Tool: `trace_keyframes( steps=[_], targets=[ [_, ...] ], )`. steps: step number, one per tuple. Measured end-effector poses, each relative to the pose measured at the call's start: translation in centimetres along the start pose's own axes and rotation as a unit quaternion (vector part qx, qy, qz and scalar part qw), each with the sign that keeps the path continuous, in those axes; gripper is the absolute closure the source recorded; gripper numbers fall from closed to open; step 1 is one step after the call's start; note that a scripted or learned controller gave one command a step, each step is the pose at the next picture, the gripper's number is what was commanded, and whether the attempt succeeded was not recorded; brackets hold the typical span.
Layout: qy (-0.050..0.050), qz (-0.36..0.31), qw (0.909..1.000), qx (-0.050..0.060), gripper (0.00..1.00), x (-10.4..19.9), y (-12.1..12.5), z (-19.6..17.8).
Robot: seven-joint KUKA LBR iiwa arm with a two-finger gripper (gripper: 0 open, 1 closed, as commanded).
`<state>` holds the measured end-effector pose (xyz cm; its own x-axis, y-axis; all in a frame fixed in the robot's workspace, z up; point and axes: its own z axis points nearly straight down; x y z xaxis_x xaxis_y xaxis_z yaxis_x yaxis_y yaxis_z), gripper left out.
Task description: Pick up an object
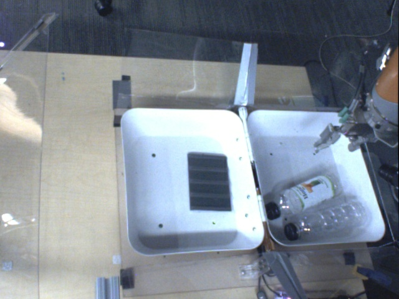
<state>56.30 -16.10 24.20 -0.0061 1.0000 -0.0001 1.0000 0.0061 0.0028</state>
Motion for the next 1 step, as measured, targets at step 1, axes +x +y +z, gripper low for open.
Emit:
trace_keyframes(
  steps=[1],
  targets=[
    [0.0,-0.066,0.9978,0.0,0.0,-2.29,-1.23,12.93]
  ],
)
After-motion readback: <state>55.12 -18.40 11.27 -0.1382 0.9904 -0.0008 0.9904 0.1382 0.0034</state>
